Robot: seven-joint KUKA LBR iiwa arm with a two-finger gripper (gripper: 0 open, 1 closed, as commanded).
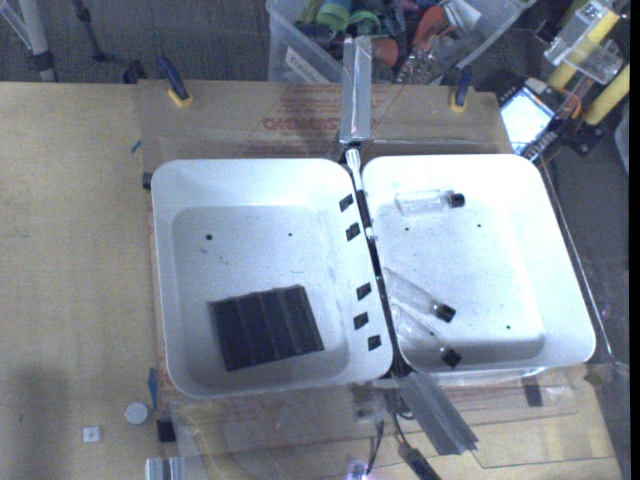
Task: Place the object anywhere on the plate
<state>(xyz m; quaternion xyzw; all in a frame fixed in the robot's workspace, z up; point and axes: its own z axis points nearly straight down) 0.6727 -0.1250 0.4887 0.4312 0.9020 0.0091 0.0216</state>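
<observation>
Lying flat in the left bin (170, 268), toward the near edge of the tabletop (70, 268), is the plate (266, 327), a dark, ribbed rectangle turned slightly askew on the white floor. Nothing rests on it.

The task's things are in the right bin (520, 268), well apart from the plate and across the wall where the two bins meet. A clear tube with a black cap (427, 202) lies on its side toward the far edge of the tabletop. A second clear tube (418, 302), also black at one end, lies at a slant close to that shared wall. A small black piece (450, 358) sits alone on the bin's near slope, just nearer than the second tube.

A row of small black tabs (360, 290) runs along the shared wall, and a metal bar (355, 88) stretches from the wall's far end toward the tabletop's far edge. Two blue clamps (178, 90) grip that far edge, one on each side of the bar. Beyond it stands a clear crate of coloured toys (400, 13). A little grey disc (135, 413) lies near the tabletop's near left corner.

As for the hand, I cannot tell whether it stands wide or narrow, or whether it holds anything.
</observation>
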